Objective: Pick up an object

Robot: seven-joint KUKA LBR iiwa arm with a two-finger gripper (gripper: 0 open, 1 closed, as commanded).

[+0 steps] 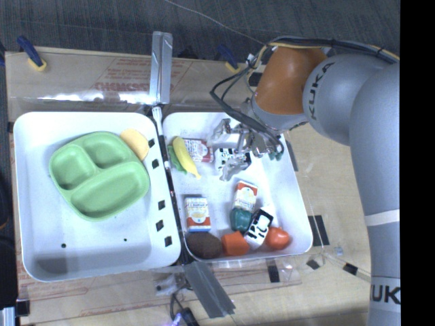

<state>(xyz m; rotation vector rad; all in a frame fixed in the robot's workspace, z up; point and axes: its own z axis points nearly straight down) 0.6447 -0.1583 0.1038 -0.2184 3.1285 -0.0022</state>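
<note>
Grey metal parts of the gripper [234, 156] blur together over the right bin [292, 182], so whether it is open or closed cannot be told, and nothing is visibly held. It hangs above a small white packet [196, 149] just beside a banana [182, 156]. Lower in that bin lie a small carton [196, 213], a second carton [245, 197], a dark brown rounded lump [204, 245], a red block [236, 243], a teal object [240, 219], a black-and-white tag [257, 227] and a tomato-like ball [277, 238]. A glossy green divided plate [100, 174] fills the left bin [41, 250], with a yellow piece [135, 142] at its rim.
</note>
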